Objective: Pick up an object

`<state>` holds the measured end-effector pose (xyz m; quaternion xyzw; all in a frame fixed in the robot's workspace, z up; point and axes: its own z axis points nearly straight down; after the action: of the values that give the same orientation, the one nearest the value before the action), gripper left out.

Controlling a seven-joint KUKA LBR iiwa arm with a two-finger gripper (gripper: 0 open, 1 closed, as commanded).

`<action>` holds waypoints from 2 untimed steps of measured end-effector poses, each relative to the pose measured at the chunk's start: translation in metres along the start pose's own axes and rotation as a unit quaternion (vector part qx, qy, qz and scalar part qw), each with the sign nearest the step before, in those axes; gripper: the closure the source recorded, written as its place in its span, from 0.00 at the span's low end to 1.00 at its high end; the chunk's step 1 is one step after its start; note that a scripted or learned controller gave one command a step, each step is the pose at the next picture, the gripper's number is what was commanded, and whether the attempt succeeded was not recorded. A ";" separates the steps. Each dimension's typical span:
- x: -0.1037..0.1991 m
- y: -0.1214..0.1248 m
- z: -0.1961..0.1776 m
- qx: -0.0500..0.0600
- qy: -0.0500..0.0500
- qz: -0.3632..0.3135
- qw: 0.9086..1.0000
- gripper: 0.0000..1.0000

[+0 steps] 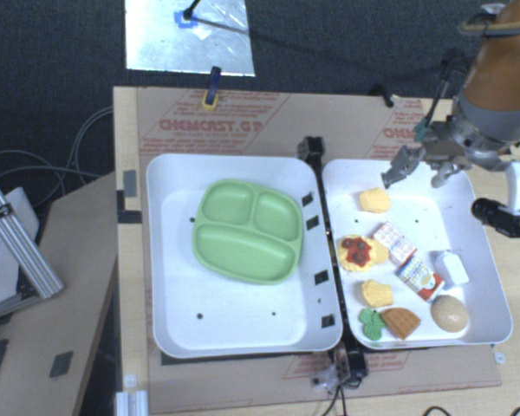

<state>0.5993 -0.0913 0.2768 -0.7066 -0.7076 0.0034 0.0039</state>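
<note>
Toy food was seen crowded in the right bin (481, 232), nearest the lens.
Along its near edge a green piece (372, 323), a waffle (401, 322) and a tan egg (449, 312) were noted; farther back lay small cartons (404, 261), a pizza slice (359, 252) and a yellow lump (374, 200). A green divided plate (247, 230) was recorded in the left bin (169, 232). The gripper (423, 170) was observed above the right bin's far edge, fingers spread apart, nothing held between them.

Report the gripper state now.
Gripper: open, holding nothing, poised above the far end of the right bin near the yellow toy food.
</note>
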 end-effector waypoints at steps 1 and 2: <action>0.000 0.002 -0.007 -0.006 0.000 -0.001 1.000 0.00; -0.003 0.009 0.036 -0.006 0.000 0.000 1.000 0.00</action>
<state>0.6077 -0.0945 0.2405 -0.7068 -0.7074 -0.0002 -0.0003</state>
